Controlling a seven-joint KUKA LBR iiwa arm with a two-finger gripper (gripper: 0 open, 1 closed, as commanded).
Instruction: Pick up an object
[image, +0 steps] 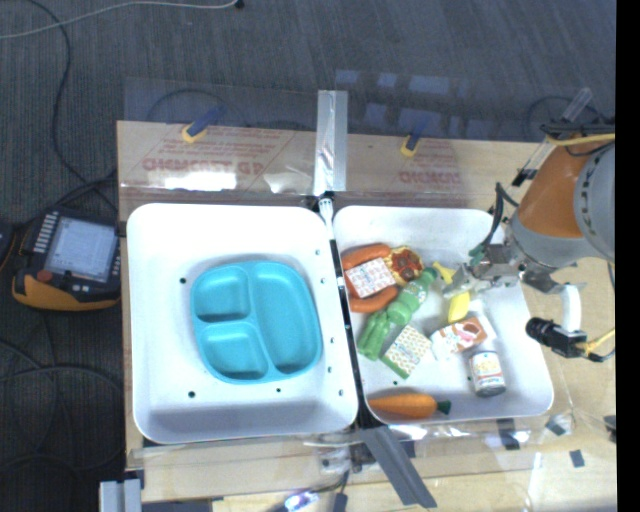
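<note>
Dark grey carpet surrounds the worktop (200, 160), a tan board that carries two shallow white bins side by side, with loose cables on the floor and a handheld control pendant (65, 260) at 9 o'clock.

Left bin (150, 400): holds one turquoise divided tray (258, 318) with three compartments, lying flat near the bin centre. A bare white margin runs all around the tray.

Right bin (530, 385): holds the clutter of candidate objects.
- Green bottle (396, 312), lying on its side, slanted from 1 o'clock to 7 o'clock, near the bin centre.
- Orange packet with a printed label (368, 274), at 10 o'clock of the bin, close to the dividing wall.
- Small red-brown item (407, 263), touching the packet on its 3 o'clock side.
- Patterned square card (408, 349), just beside the bottle's lower end.
- Yellow item (457, 303), near the bin centre, toward 2 o'clock of the bottle.
- White and red packet (462, 335), just below the yellow item.
- Small jar with a white lid (487, 371), at 5 o'clock of the bin.
- Orange carrot (404, 405), lying along the front wall at 6 o'clock.

Arm and tool: the grey arm with its orange band (560, 200) enters from 3 o'clock. The tool (487, 262) hangs over the bin's 2 o'clock corner, near the yellow item. How far it is open cannot be made out, and nothing is seen in its grip.

Open room: bare bin floor lies at 12 o'clock of the right bin and along its 3 o'clock wall.
</note>
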